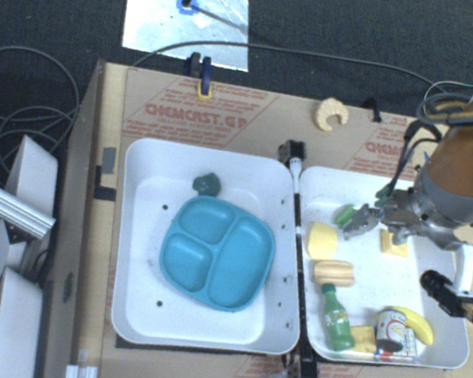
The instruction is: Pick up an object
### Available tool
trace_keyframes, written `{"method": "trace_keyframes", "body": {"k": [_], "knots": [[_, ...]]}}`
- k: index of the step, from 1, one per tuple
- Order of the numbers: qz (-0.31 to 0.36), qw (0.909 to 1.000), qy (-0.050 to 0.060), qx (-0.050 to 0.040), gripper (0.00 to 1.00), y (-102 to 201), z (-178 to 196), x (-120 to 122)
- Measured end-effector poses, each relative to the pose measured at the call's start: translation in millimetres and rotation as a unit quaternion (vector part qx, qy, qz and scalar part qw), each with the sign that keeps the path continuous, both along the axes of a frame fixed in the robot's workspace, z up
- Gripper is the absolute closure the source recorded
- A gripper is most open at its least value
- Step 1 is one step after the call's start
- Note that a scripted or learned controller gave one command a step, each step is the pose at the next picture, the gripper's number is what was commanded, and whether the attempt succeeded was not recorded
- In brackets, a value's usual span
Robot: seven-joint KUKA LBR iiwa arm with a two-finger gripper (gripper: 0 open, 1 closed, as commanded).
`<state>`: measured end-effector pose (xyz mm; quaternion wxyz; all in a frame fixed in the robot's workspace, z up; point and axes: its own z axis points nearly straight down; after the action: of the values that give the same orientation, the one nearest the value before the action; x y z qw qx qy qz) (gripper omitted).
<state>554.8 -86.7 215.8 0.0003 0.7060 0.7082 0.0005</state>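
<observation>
Gripper [361, 221] sits low over the right bin [450, 345], near its upper left corner, the arm [472, 160] coming in from the right. A small green object [345, 214] lies just at the fingertips on their left side; whether it sits between them or merely beside them cannot be told, nor whether they are apart or together.

Other candidates, relative to the gripper:
- yellow wedge [323, 239], just below and left
- hot dog bun [333, 272], below
- green bottle [337, 320], well below
- can [393, 331] and banana [417, 324], far below and right
- pale block [394, 242], just to the right

Judgement: the step is closing on the green object. To do it well, centre the tips across it before lifting, and lift straight up clear of the bin wall.

Green object is too small to give an axis. The fallback, the bottle, has a long axis running roughly up-down in view, cap toward the gripper.
</observation>
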Motion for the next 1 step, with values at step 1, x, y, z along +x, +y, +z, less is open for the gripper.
{"method": "trace_keyframes", "body": {"k": [1], "knots": [[-0.001, 1.0000, 0.000, -0.0004, 0.00, -47.2, -40.7, 49.6]]}}
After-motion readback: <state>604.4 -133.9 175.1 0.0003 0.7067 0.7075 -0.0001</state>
